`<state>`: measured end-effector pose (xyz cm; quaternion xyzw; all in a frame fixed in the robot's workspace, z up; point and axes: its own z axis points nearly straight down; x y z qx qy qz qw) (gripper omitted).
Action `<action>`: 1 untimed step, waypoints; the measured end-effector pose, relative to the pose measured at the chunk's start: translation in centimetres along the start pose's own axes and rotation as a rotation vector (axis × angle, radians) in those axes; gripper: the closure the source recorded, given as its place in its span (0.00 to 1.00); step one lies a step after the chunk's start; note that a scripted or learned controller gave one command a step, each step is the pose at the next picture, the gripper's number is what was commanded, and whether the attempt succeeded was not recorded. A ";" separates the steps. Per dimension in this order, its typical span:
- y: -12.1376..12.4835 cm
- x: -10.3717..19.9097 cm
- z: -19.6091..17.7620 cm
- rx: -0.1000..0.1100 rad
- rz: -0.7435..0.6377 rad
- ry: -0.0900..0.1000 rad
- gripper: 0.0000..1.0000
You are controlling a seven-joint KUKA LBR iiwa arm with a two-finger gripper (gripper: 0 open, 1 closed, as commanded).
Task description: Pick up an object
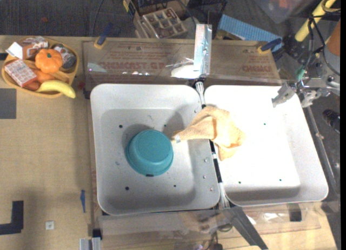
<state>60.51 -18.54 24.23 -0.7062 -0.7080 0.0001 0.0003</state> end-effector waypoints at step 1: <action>2.8 1.1 -0.5 -0.005 -0.058 -0.004 0.00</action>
